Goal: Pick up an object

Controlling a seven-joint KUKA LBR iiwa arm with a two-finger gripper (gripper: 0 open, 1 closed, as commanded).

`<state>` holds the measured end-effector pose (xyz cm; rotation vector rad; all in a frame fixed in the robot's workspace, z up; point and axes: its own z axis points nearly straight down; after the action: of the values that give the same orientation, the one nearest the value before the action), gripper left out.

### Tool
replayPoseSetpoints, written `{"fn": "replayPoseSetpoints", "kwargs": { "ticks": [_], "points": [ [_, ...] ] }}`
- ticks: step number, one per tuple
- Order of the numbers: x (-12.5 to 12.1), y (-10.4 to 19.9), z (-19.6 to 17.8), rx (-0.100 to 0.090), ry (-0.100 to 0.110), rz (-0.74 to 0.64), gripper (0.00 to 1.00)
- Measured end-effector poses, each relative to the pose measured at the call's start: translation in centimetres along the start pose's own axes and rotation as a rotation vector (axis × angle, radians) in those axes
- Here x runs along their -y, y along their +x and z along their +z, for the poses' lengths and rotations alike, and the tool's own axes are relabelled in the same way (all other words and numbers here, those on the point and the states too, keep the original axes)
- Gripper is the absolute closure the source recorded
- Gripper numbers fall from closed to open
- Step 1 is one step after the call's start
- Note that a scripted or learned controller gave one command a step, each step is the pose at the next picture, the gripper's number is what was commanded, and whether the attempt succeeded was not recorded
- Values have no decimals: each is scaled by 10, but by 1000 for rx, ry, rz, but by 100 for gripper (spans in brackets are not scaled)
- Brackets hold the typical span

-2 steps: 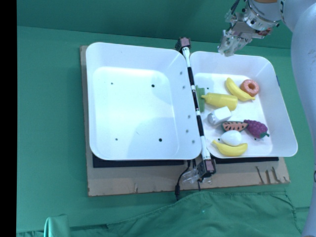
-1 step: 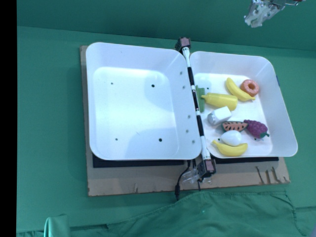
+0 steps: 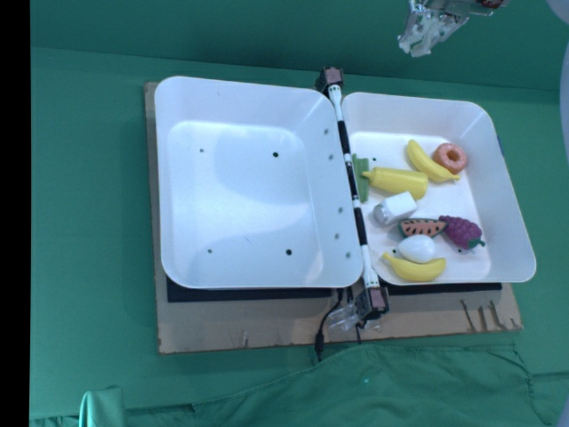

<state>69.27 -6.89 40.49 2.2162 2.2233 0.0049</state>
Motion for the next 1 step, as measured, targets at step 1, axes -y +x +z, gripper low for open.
{"fn": "replayPoseSetpoints", "kwargs": {
  "ticks": [1],
  "points": [
    [-4, 31, -70, 1, -10, 2, 100]
  ]
}}
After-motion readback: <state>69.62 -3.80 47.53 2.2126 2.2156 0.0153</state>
